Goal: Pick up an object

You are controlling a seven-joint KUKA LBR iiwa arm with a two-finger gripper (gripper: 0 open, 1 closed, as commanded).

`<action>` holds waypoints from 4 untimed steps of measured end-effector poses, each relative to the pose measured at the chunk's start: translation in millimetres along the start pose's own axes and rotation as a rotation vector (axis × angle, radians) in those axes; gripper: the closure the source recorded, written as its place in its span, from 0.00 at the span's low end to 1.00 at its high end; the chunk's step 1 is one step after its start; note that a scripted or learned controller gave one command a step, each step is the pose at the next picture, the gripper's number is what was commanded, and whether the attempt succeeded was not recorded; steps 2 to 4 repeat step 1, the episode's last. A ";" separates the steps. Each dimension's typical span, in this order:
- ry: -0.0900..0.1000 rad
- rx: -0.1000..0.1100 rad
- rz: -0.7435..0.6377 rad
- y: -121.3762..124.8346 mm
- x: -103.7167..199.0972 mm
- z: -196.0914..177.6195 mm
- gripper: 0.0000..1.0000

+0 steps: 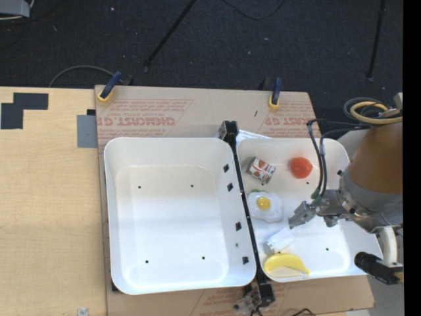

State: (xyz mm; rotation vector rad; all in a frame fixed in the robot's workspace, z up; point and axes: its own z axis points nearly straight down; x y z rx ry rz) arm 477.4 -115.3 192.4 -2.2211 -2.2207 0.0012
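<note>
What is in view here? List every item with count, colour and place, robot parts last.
Shallow white plastic bins: 2, white, side by side; left bin, right bin.
Round red ball-like object: 1, red, far part of right bin.
Small red-and-white printed container: 1, right bin, near the divider.
White piece with yellow centre, like a fried egg: 1, middle of right bin.
Yellow curved banana-shaped object: 1, near corner of right bin.
Blue-and-yellow clamps: 2, far board edge.
Gripper: 1, grey, over right bin.

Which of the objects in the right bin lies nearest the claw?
The small white piece, just below-left of the claw; the banana, fried egg, can and red ball lie farther off.
</note>
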 end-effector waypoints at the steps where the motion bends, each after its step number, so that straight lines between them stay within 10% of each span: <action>1: -0.001 0.003 0.005 28.1 -74.6 40.2 0.00; 4: -0.001 0.003 0.005 28.1 -74.6 40.2 0.00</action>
